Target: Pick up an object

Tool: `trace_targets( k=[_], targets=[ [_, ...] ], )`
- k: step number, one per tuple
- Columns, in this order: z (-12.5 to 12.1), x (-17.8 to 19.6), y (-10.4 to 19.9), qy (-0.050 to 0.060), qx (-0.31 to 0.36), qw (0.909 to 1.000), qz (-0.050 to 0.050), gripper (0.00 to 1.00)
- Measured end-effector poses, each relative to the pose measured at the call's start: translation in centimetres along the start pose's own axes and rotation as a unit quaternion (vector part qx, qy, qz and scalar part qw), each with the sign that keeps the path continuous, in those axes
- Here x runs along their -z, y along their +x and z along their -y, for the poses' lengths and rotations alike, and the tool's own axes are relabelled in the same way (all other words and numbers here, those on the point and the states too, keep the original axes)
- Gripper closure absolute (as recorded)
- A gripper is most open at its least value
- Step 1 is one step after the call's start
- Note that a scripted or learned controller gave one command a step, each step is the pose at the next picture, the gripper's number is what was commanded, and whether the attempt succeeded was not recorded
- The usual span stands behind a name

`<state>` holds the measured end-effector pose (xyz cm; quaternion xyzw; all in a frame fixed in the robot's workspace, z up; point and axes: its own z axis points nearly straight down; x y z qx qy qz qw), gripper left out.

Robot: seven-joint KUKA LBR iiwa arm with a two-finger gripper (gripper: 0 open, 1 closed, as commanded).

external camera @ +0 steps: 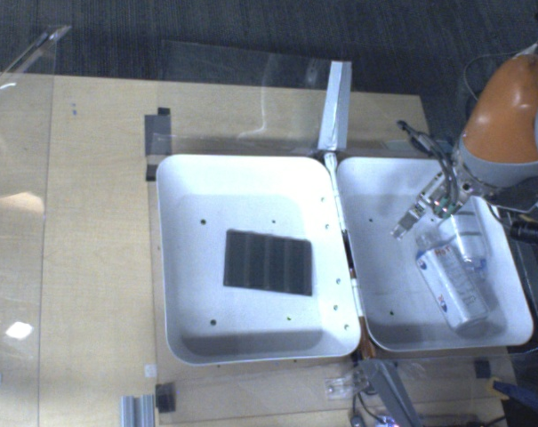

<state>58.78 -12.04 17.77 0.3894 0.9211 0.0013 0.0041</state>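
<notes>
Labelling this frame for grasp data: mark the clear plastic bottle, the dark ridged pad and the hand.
clear plastic bottle [455, 278], camera view, mid-body.
dark ridged pad [269, 262], camera view, centre.
hand [420, 213], camera view, between fingertips.

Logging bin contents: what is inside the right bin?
A clear plastic bottle lies inside the right bin, with the hand above it. The arm covers the bin's far right corner.

- The arm [516, 114] is cut off by the right edge; just its orange band and a slice of grey can be seen.
- The gripper [420, 213] is small and blurred, so how its fingers stand cannot be made out.
- The clear plastic bottle [455, 274] in the right bin [375, 327] has its upper end hidden under the wrist; its label print is too small to read.
- The desk [82, 238] runs off the left and bottom edges.
</notes>
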Motion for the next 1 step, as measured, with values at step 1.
trace_targets(
  k=[1],
  targets=[
    [4.53, -5.32, -1.75, 0.001, -0.091, 0.9958, -0.001, 0.0]
  ],
)
